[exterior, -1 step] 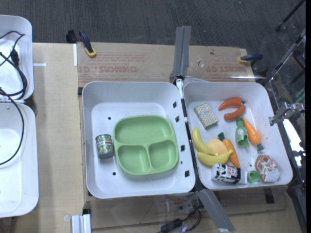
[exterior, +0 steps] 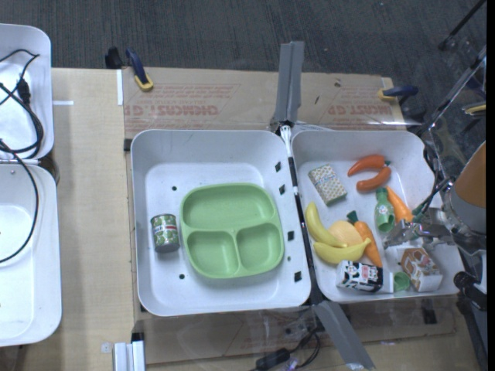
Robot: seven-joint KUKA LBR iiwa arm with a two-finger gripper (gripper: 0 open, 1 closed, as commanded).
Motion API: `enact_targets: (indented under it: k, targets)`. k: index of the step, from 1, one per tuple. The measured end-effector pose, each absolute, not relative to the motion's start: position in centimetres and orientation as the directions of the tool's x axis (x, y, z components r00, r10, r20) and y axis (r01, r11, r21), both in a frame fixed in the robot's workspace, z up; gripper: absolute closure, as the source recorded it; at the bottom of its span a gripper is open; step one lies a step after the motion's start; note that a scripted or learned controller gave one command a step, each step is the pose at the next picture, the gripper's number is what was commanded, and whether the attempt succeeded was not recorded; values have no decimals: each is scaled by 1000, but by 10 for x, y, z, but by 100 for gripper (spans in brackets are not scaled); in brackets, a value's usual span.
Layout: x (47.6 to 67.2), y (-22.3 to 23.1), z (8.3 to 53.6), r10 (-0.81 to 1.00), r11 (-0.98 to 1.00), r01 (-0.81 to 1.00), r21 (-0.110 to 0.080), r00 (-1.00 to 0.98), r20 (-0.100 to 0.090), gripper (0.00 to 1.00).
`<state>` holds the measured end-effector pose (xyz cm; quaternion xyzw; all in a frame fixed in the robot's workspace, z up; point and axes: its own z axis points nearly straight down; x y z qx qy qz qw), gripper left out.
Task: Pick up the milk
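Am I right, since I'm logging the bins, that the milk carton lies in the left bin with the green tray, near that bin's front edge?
Not quite. The camera view shows the milk in the right bin, near that bin's front edge, just in front of the bananas. The green tray sits in the left bin with a small can beside it.

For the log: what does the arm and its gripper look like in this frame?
At the view's right edge, the arm shows an orange band with grey housing below it. The gripper is metallic silver-grey with slim fingers, and thin dark cables run along the arm above it. No markings can be read.
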<state>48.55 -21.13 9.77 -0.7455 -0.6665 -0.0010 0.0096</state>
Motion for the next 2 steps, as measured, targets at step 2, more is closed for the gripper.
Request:
enact_targets:
  k: [2]
  targets:
    - [482, -208, 91, 985, -171, 985, -7, 171, 13, 0]
